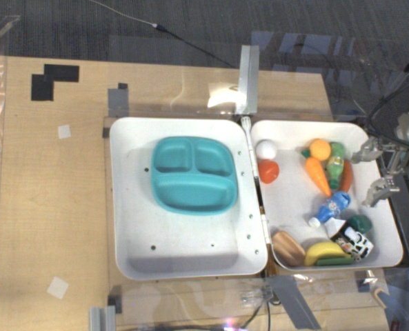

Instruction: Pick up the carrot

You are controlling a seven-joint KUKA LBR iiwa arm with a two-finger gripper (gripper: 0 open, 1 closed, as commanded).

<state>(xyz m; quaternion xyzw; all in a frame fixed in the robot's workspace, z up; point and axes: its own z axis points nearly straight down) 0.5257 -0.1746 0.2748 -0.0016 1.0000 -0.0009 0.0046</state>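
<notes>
Orange tapered plastic carrot (318,176): right white bin (287,133), far half, beside an orange ball (320,148). Two-finger metal gripper (375,173): right rim, fingers spread, holding nothing.

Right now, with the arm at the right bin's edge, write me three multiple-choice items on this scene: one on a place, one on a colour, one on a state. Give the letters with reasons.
1. Where does the carrot lie?
A. in the right bin
B. on the divided plate
C. on the bare bench

2. What colour is the divided plate in the left bin?
A. red
B. teal
C. yellow

3. How do the tool and the carrot stand to each other?
A. the tool grips it
B. the tool lifts it above the bin
C. they are apart

Answers:
1 A: the carrot rests among the toys in the right bin, below the orange.
2 B: the plate is plainly teal.
3 C: the tool sits at the bin's right rim, with a clear gap to the carrot.
</notes>
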